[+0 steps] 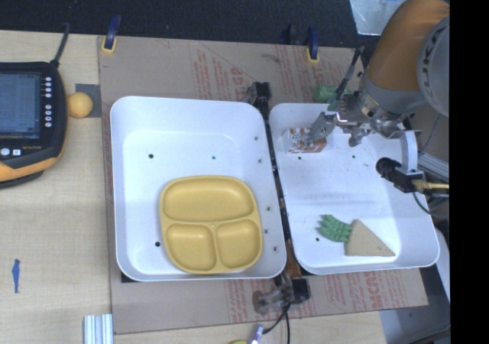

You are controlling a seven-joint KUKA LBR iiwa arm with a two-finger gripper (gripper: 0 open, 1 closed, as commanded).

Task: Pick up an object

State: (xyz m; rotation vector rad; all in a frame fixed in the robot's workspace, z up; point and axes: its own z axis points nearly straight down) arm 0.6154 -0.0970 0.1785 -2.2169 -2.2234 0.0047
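Camera view | left bin: yellow tray | right bin: green toy, tan wedge | claw: state unclear

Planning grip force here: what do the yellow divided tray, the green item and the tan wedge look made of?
Yellow divided tray: likely moulded plastic, smooth with a soft sheen and rounded compartments. Green item: bumpy, probably soft plastic or rubber; too small to be sure. Tan wedge: matt and flat-faced, perhaps foam or wood.

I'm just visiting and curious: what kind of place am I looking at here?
Probably a robotics lab test bench. A robot arm reaches over two white bins, a handheld control pendant lies on the bench, and clamps hold down a cardboard sheet.
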